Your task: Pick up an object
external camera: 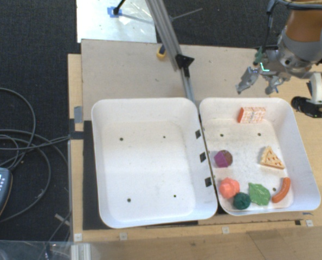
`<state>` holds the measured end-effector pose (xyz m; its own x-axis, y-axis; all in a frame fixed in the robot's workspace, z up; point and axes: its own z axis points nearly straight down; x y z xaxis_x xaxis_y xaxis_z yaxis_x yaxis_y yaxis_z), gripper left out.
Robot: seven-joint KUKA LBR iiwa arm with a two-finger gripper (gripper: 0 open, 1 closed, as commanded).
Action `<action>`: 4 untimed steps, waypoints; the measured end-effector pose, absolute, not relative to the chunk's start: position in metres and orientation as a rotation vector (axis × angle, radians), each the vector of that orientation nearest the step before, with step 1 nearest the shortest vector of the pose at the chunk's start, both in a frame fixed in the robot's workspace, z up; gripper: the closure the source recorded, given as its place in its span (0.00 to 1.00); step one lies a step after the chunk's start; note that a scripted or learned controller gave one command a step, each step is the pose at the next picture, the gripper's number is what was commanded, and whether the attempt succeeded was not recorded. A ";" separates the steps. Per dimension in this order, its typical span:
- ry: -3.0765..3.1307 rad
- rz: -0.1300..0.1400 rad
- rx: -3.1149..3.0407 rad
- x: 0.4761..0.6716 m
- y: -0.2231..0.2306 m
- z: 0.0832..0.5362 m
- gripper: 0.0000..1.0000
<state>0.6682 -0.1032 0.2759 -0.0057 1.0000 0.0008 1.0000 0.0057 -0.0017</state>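
So, the scene at this moment, line by line.

Arm: the gripper (260, 83) hangs above the worktop (128, 69) just beyond the far rim of the right bin (302, 140), well clear of everything in it.
Fingers: spread apart, with nothing between them.
Task's things: all lie in the right bin; the left bin (104, 161) sits beside it, touching along the middle edge.
Count: six pieces, one of each kind, in the right bin.
Nearest candidate: the orange block (251, 114), close to the far wall, just below the gripper; it looks stiff and flat-sided, so a pinch across its short sides should hold.
Wedge: the tan wedge (271, 158) lies flat towards the right wall; probably light and rigid, but its slanted sides may slip out of a squeeze.
Round pieces: the purple ball (223, 158) near the left wall, the pink ball (229, 188) and the dark green ball (242, 201) near the front; the last two are touching, which crowds a grasp, and rounded shapes tend to roll.
Green piece: the green leafy piece (259, 194) lies beside the dark green ball; it looks low and irregular, awkward to grip.
Sausage: the red sausage (281, 190) lies near the front right corner, slim and curved; best taken across its middle.
Weight: all look like small toy foods, likely light and not fragile.
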 end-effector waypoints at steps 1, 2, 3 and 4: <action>-2.230 -0.001 -2.214 0.669 -0.103 0.278 0.00; -2.222 0.004 -2.218 0.668 -0.106 0.216 0.00; -2.220 0.005 -2.218 0.670 -0.108 0.153 0.00; -2.218 0.008 -2.217 0.668 -0.110 0.091 0.00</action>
